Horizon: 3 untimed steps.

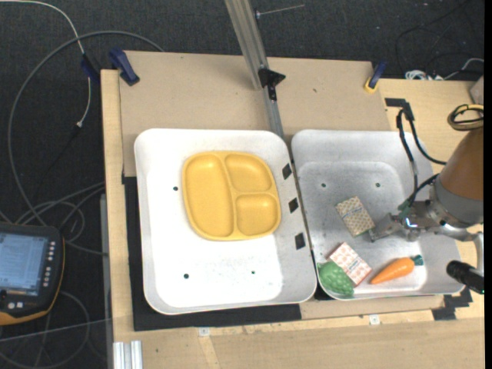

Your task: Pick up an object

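a tray (231, 194) is sitting in the left bin (154, 229); a carrot (393, 270), a box (350, 262) and a pad (354, 214) are lying in the right bin (346, 152).

No text, label, brand or number can be read anywhere. The small red-and-white packet (350, 262) in the right bin (346, 156) carries a printed pattern — too small to make out — and the lit screen of the handheld pendant (27, 271) at far left is just a blur.
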Available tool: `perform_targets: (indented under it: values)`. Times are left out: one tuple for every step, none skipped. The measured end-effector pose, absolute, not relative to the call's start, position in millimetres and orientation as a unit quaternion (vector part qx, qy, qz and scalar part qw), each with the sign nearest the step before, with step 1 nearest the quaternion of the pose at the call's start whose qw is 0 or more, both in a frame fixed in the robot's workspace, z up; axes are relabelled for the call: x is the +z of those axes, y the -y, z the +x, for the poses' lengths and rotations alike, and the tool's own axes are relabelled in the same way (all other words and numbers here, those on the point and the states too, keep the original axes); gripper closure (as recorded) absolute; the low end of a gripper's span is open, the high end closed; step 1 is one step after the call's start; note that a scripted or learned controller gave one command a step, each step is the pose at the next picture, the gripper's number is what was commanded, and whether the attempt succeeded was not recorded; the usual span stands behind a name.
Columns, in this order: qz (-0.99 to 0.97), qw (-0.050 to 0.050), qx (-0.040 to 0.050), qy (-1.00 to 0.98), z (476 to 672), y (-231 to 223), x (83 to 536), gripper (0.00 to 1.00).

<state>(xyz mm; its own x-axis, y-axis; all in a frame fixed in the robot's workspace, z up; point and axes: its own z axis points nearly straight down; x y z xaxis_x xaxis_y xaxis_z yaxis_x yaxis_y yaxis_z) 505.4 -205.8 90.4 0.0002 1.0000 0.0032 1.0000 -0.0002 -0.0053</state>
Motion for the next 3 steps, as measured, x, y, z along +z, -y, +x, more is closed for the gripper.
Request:
perform_targets:
  values:
    - [-0.707,0.000,-0.0009,0.707,507.2,206.1,103.5,1.00]
    - [-0.707,-0.003,-0.0012,0.708,513.8,210.0,148.8,1.00]
    - [-0.707,-0.003,-0.0013,0.707,505.3,213.1,203.3,1.00]
